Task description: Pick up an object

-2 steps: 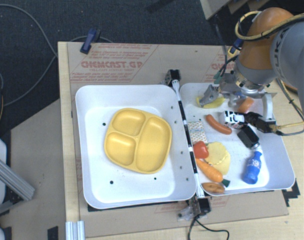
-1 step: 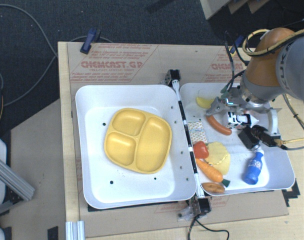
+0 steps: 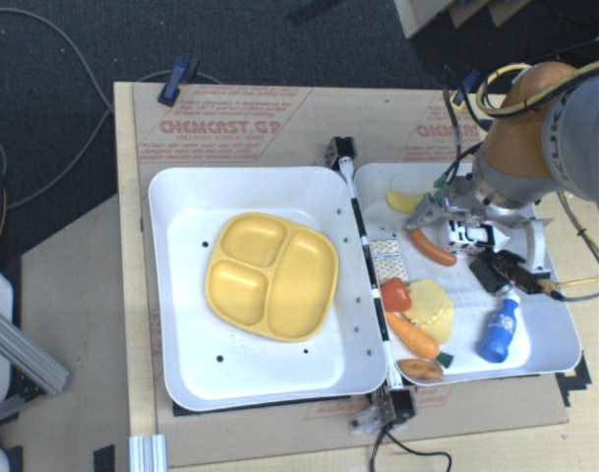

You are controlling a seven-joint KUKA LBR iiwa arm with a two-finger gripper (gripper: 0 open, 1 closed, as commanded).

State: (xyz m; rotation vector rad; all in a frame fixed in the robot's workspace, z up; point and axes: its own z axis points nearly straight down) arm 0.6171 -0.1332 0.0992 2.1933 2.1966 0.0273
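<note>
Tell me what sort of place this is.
Likely a robot lab, not a kitchen: the arm works over two bins of toy food such as a carrot, on a masked bench with loose cables.

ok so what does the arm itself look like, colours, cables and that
The arm is rounded and grey, with an orange band above the wrist. Thin yellow and black cables loop beside the band. The gripper is grey metal with black and white parts.
</note>
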